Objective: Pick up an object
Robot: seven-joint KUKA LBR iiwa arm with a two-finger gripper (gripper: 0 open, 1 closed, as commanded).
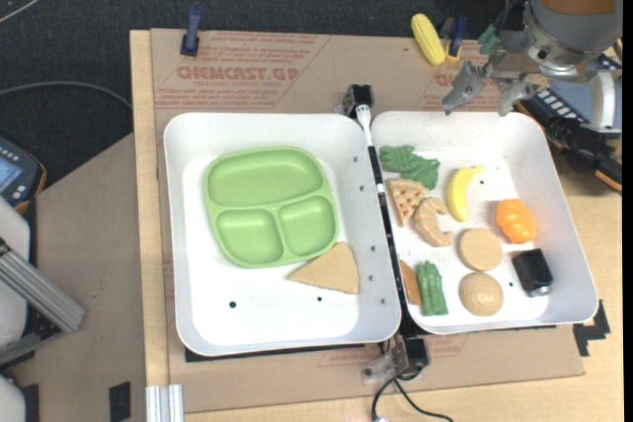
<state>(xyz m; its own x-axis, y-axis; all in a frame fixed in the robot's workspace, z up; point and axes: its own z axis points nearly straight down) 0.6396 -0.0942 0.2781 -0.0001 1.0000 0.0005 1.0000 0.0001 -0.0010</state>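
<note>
My gripper [485, 94] hangs above the far rim of the right bin [564, 203], open, with nothing between its fingers. Below it in that bin lie several toy foods: a green leafy piece [408, 163], a yellow banana [461, 191], an orange fruit [515, 220], a waffle wedge [403, 198], a tan bread piece [431, 221], two round buns [481, 249] [481, 293], a black block [532, 272] and a green bean pod [429, 287]. The left bin [188, 242] holds a green divided plate [269, 205] and a tan triangular slice [328, 270].
A yellow corn cob [427, 38] lies on the cardboard behind the right bin, left of the gripper. A blue clamp [190, 30] sits at the board's far left corner. A black clip [358, 98] joins the bins at the back.
</note>
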